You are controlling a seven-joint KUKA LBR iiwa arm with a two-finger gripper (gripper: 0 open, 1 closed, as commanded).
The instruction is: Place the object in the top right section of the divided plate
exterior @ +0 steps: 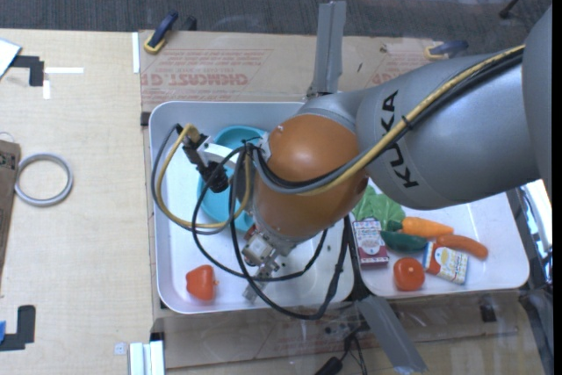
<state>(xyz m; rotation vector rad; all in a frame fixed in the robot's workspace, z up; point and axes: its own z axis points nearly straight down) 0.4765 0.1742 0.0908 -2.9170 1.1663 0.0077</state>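
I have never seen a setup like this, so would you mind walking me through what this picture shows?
This is one picture from a camera fixed above a bench, looking down at a slant. The big grey machine with the orange band is a robot arm reaching in from the right. Its gripper hangs low over the left bin, with black and yellow cables looping around it; the arm hides whether it holds anything.

Two shallow white bins sit side by side. In the left one lie a blue plate, mostly covered by the arm, and a small red toy tomato. The right bin holds toy food: a green leafy piece, a carrot, another red tomato and two small cartons. A roll of tape lies on the wooden bench to the left.
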